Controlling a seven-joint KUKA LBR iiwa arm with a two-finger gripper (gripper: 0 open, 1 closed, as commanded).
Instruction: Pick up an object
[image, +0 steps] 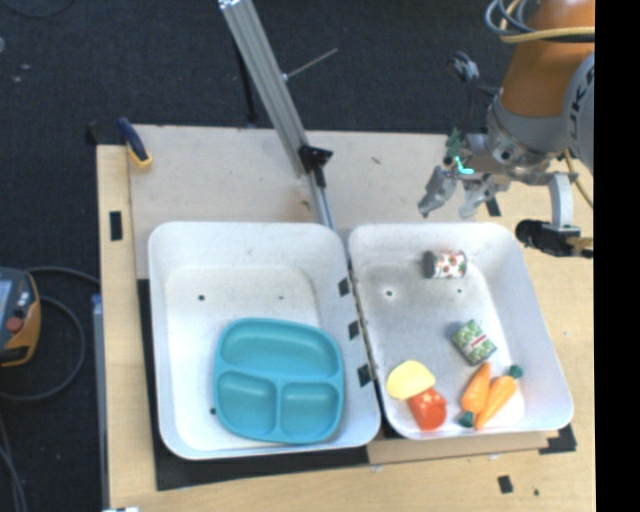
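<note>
Camera view from above has two shallow white bins side by side on the bench, their inner rims touching along the middle. One teal plastic plate with three compartments (279, 380) lies in the near half of the left white bin (180, 250); the far half of that bin is bare floor. The right white bin (400, 250) holds five small things. One small can with a red and white label (445, 264) lies on its side near the far rim, with open floor all round it. One green box-shaped packet (472, 341) sits tilted toward the right wall. One yellow rounded toy piece (410, 378) touches one red toy piece (428, 408) close to the near rim. One pair of orange toy carrots (488, 393) lies by the near right corner. The two-finger gripper (458, 197) hangs beyond the far rim of the right bin, above the bench, apart from everything; its fingers look spread, with nothing between them
</note>
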